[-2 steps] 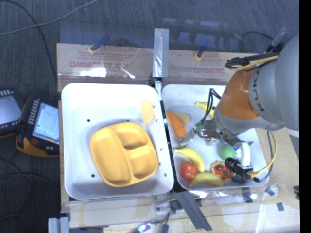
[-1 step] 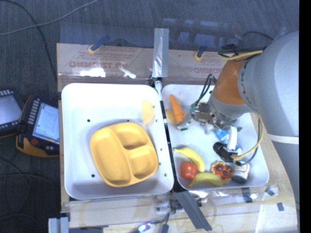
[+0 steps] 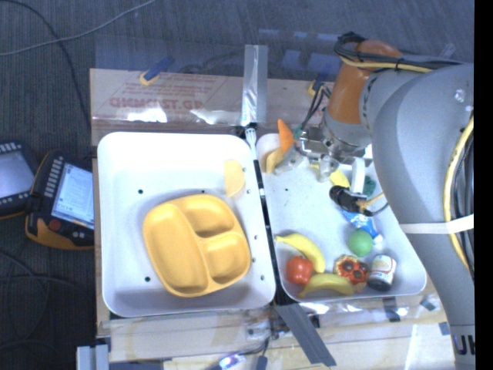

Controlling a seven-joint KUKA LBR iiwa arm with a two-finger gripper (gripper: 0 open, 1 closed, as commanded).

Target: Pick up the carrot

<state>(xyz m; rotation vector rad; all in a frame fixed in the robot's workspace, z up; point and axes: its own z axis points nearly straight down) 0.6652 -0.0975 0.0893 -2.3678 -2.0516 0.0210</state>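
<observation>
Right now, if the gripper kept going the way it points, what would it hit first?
Probably the carrot. The gripper points toward the view's left, and the carrot lies just ahead at the right bin's far corner. Depth is unclear from above.

bins point(image 3: 115, 206): 2 | yellow divided tray point(image 3: 196, 241): 1 | bananas point(image 3: 304, 247): 2 | tomato point(image 3: 300, 269): 1 | carrot point(image 3: 286, 137): 1 | green ball point(image 3: 360, 243): 1 | can point(image 3: 382, 271): 1

Dark grey carpet point(image 3: 154, 14) surrounds the worktop point(image 3: 192, 99); left of it lies a handheld control pendant point(image 3: 62, 199), cables beyond.
</observation>
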